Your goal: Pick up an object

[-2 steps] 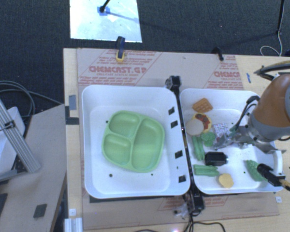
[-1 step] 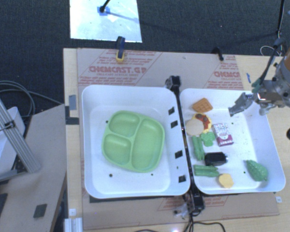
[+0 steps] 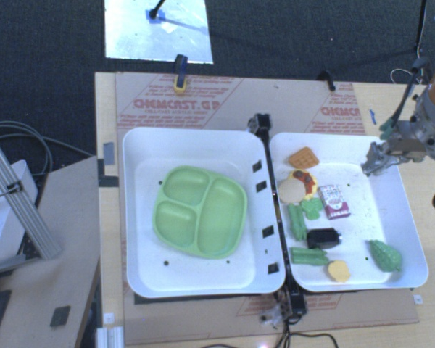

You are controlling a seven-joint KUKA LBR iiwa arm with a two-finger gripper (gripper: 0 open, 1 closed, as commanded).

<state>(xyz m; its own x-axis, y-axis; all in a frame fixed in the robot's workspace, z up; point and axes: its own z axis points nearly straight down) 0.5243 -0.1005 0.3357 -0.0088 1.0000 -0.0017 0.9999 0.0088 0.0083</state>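
We are hovering our gripper (image 3: 375, 159) over the right bin's (image 3: 413, 227) far right edge (we cannot tell how it is set). Nothing picked yet; next we are reaching down toward the small carton (image 3: 334, 201) mid-bin.

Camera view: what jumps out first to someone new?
The pale green divided plate lies alone in the left bin, the biggest block of colour on the bench. The right bin holds a cluster of small toy foods along its left side, with a dark green piece apart near its lower right corner. The pincer hangs over the right bin's upper right area, with nothing visibly in it.
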